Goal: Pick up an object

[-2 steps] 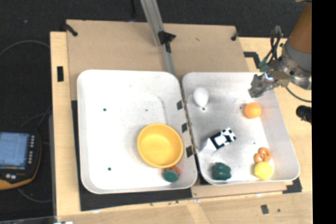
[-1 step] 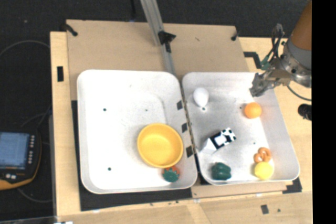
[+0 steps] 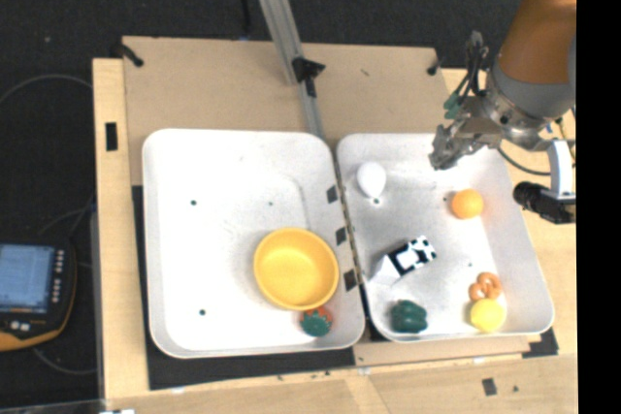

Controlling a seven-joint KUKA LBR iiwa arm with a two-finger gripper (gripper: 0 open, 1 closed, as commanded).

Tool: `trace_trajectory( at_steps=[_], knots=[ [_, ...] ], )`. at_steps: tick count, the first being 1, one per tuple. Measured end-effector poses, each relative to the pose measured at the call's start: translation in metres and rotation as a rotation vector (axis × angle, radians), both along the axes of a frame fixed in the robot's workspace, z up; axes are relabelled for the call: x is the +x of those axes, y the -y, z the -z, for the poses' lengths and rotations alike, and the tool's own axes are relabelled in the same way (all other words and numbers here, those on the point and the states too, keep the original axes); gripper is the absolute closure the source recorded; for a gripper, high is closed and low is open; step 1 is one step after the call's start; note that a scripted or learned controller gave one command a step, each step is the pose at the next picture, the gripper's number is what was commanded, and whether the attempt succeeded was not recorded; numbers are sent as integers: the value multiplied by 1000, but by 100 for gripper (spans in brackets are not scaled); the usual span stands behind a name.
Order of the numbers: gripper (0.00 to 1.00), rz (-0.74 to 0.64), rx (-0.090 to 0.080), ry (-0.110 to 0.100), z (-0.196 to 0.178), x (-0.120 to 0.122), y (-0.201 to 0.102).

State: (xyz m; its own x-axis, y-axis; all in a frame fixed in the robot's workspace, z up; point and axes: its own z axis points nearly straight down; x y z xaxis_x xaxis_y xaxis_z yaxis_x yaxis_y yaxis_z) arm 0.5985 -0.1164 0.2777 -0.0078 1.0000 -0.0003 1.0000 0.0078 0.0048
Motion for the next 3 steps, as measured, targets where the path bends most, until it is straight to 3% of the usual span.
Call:
trace_trajectory(
  at_steps=[3],
  knots=[
    [100, 2, 0, -3, 35, 44, -159]
  ],
)
